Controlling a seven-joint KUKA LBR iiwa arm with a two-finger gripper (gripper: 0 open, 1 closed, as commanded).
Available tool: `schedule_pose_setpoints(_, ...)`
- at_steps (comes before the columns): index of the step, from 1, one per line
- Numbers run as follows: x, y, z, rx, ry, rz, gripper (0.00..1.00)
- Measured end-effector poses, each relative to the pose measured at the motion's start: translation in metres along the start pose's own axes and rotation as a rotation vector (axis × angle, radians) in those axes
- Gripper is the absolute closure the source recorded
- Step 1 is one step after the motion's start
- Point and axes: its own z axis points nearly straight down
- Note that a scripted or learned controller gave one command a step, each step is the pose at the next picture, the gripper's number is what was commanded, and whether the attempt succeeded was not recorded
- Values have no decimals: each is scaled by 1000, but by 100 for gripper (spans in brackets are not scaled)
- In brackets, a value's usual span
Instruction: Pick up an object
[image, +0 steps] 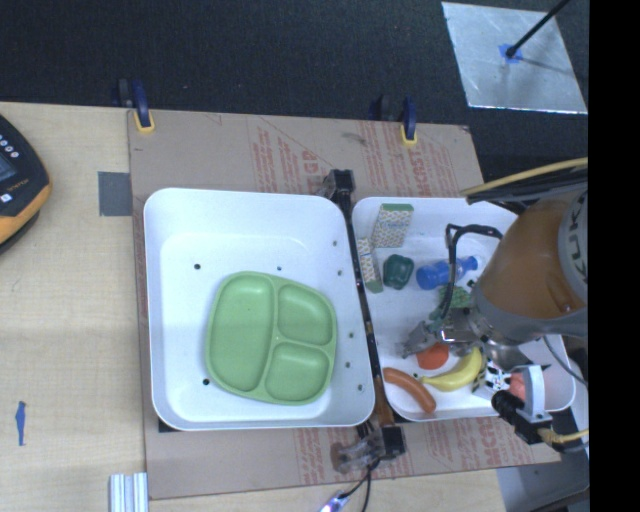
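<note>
Gripper (432, 335): low in right bin (480, 212), fingers' state cannot be told (arm covers them)
Tomato (433, 356): touching, at 6 o'clock
Banana (456, 374): at 5 o'clock

Arm (535, 275) cut off at right edge; right bin (420, 212) partly hidden beneath it; claw (437, 338) fingertips indistinct

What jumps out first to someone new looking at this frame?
The green divided plate lies alone in the left bin and draws the eye first. Next comes the grey arm with its orange band, reaching in from the right over the right bin. Beneath it sits a cluster of toys: a banana, a hot dog, and a blue piece.
</note>
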Motion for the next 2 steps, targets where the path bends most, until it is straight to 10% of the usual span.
schedule_pose_setpoints(1, -1, 0, -10, 1, -1, -3, 100)
schedule_pose_setpoints(2, 61, 45, -101, -3, 0, -1, 100)
